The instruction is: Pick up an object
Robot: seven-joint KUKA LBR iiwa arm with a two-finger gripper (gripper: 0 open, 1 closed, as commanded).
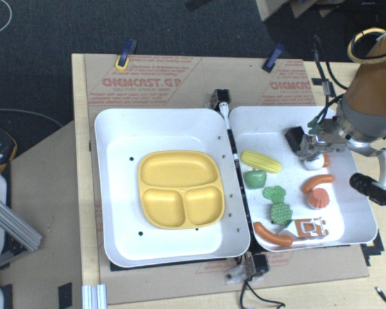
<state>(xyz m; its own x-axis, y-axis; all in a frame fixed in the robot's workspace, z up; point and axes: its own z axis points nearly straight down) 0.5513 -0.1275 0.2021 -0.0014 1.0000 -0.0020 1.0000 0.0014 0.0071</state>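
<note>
My gripper point(311, 148) hangs low in the upper part of the right bin point(354, 227), right over a small white object point(314, 163) that sits partly under it. Whether it touches that object I cannot tell. Just below lie an orange sausage point(317, 182) and a salmon-coloured ridged piece point(318, 199). Left of them lie a yellow corn cob point(262, 161), a green wedge point(254, 178), a green broccoli piece point(274, 194) and a green knobbly piece point(281, 212). Near the front edge rest a red-orange hot dog point(272, 235) and an orange-and-white flat piece point(309, 228).
The left bin point(116, 172) holds a yellow plate point(180, 188) with three compartments. A black divider bar point(235, 172) runs between the bins. The grey and orange arm point(373, 95) comes in from the right, with a black part point(370, 188) jutting over the right bin's edge.
</note>
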